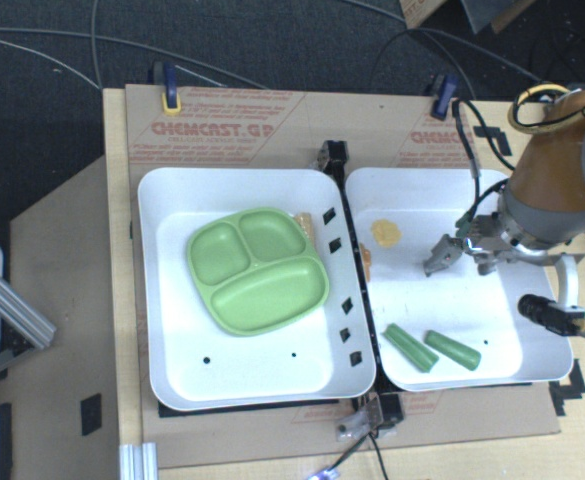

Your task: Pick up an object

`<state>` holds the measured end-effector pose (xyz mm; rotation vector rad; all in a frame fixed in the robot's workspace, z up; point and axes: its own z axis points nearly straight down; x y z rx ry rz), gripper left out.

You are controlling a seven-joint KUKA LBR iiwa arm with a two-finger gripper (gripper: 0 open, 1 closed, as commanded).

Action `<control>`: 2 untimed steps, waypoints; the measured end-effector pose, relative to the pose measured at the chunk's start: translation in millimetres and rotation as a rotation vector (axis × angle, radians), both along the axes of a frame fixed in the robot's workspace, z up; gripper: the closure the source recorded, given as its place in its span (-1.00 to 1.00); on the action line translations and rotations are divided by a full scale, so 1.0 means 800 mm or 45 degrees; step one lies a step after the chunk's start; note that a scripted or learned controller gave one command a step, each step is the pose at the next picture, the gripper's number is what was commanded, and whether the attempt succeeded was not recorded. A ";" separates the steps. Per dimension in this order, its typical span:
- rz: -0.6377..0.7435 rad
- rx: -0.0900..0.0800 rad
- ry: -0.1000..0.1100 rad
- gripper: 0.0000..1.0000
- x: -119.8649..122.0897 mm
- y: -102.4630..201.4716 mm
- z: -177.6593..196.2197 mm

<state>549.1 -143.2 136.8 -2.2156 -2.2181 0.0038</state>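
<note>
Right bin (412,193): I log gripper (450,255) fingers spread, holding nothing; two green cylinders (431,348) lie near, apart.

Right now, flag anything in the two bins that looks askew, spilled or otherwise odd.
Nothing looks spilled or damaged. The green divided plate lies tilted in the left bin, with a small tan item tucked at its upper right edge. In the right bin, two green cylinders lie flat near a yellow piece.
</note>
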 end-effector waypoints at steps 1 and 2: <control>-0.001 0.000 0.000 -1.00 -0.001 0.001 -0.066; -0.002 -0.001 -0.008 1.00 0.001 0.001 -0.048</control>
